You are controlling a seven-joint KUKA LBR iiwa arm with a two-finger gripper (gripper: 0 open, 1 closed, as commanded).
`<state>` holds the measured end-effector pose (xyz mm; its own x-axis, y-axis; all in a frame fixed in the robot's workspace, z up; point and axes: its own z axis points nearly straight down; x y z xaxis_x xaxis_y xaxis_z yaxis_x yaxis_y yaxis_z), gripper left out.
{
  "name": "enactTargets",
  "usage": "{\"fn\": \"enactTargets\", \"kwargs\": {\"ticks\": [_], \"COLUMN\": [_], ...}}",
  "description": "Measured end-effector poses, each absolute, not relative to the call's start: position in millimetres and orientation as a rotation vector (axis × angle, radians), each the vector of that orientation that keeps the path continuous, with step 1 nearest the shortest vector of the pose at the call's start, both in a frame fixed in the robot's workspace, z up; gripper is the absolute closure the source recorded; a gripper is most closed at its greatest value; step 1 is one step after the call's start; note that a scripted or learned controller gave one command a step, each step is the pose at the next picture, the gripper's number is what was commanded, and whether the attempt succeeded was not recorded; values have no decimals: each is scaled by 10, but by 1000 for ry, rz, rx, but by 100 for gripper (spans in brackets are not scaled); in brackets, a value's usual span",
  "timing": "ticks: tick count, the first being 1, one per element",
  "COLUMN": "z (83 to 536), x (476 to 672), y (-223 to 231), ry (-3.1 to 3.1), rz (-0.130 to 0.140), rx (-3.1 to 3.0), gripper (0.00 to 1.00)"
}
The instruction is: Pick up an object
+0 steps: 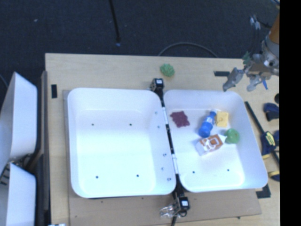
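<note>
The right bin [235,178] holds a dark maroon patch [179,118], a blue bottle [206,125], a yellow block [222,119], a green ball [232,136] and a white-and-orange packet [209,143], all clustered in its far half. My gripper [243,81] hangs above the bench just past the right bin's far right corner, its two fingers spread open with nothing between them. It is up and to the right of the yellow block.
The left bin [115,142] sits beside the right one. A green crumpled object [167,70] lies on the bench behind the bins. Blue and yellow clamps [270,126] line the right edge. White boxes [19,121] stand at the far left.
</note>
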<state>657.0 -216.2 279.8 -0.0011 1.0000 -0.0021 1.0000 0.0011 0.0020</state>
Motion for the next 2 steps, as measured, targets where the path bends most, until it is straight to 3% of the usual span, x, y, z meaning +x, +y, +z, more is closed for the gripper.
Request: {"fn": "enactTargets", "kwargs": {"ticks": [1,2], "z": [1879,961], "x": [6865,6882], "y": [-2018,-1415], "ry": [2226,2231], "rz": [-4,-7], "rx": [2218,2218], "gripper": [0,0]}}
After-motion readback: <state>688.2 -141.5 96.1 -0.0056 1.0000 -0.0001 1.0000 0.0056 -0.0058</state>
